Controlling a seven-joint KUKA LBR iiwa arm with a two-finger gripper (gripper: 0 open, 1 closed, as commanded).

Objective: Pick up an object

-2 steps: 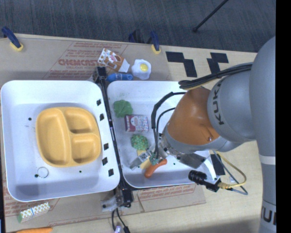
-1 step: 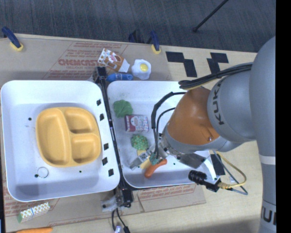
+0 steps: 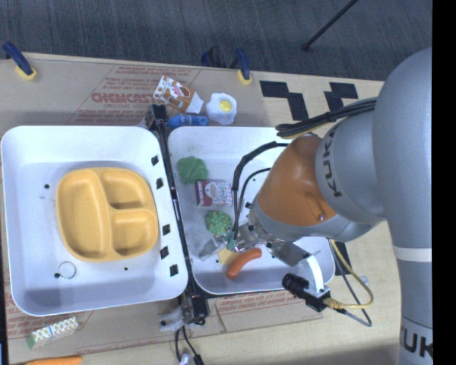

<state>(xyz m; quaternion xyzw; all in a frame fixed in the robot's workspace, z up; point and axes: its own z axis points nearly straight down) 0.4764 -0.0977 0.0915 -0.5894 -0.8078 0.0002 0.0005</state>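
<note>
Since your end effector (image 3: 234,242) sits low over the small orange plastic carrot (image 3: 244,261), treat it as light, stiff and slick; pinch mid-shaft. You can't tell what the end effector has, if anything.

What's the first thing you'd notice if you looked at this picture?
The big grey arm with its orange band reaches in from the right and hangs low over the right bin. Next comes the yellow tray with its compartments, sitting in the middle of the left bin. Small toy foods lie in the right bin, among them an orange carrot near the arm's tip.
</note>
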